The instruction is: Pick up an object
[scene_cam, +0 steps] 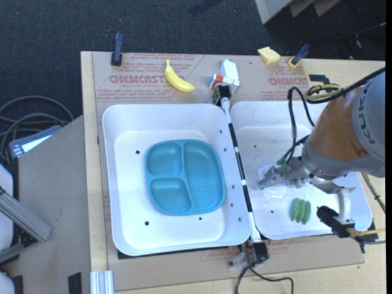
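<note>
Hovering near one green object (301, 211), the claw (274, 177), grip perhaps unreadable.

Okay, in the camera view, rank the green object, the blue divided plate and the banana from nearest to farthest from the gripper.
1. Green object: in the right bin, just right of and below the gripper.
2. Blue divided plate: in the left bin, across the divider.
3. Banana: outside the bins, on the bench's far edge above the left bin.

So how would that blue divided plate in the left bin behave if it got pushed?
The blue divided plate lies flat on its wide base, so it likely slides rather than tips. It looks like moulded plastic: probably stiff and light.
</note>
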Available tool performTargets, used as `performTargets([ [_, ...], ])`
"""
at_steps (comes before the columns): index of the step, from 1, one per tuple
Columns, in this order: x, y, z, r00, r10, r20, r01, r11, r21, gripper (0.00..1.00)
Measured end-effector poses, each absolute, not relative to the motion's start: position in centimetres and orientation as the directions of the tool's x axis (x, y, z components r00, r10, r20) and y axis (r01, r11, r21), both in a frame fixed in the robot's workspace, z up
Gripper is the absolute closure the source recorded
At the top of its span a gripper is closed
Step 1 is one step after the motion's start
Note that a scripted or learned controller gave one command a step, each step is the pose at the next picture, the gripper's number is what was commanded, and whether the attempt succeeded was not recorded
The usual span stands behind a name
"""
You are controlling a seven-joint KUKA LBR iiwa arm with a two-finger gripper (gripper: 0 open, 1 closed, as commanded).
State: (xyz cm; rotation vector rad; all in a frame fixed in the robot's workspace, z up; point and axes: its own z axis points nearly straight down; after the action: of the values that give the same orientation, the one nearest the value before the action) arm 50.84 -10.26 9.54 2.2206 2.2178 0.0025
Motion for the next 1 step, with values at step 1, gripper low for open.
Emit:
performTargets([
  [1, 61.13, -17.93, 11.17, 0.000, 1.000, -0.002, 1.000, 0.000, 0.003, 0.00],
])
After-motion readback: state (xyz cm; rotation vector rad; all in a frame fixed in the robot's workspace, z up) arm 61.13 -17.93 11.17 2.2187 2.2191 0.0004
